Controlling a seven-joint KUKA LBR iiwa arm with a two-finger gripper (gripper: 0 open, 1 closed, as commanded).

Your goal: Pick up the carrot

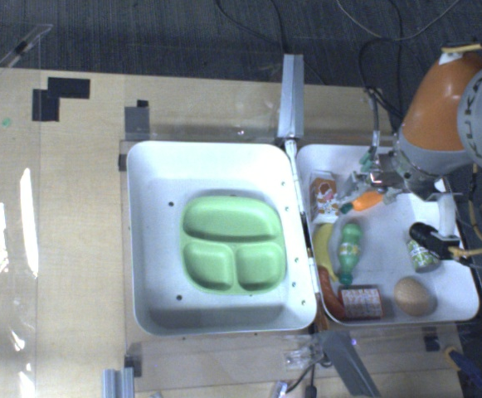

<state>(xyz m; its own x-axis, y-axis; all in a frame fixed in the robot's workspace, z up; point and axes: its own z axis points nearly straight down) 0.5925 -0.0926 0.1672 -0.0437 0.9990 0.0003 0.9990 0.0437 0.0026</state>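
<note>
The carrot (367,199) is a small orange piece with a green tip at its left end. It lies in the upper middle of the right bin (464,305). My gripper (374,184) comes down from the arm's orange band at the upper right, and its tip sits directly over the carrot, touching or nearly touching it. The grey gripper body hides the carrot's upper right end. Whether the carrot is gripped is unclear.
The right bin also holds a snack packet (325,195), a banana (321,245), a green bottle (349,252), a red box (359,302), a brown round thing (414,296) and a dark can (426,246). A green sectioned tray (231,240) sits in the left bin (153,222).
</note>
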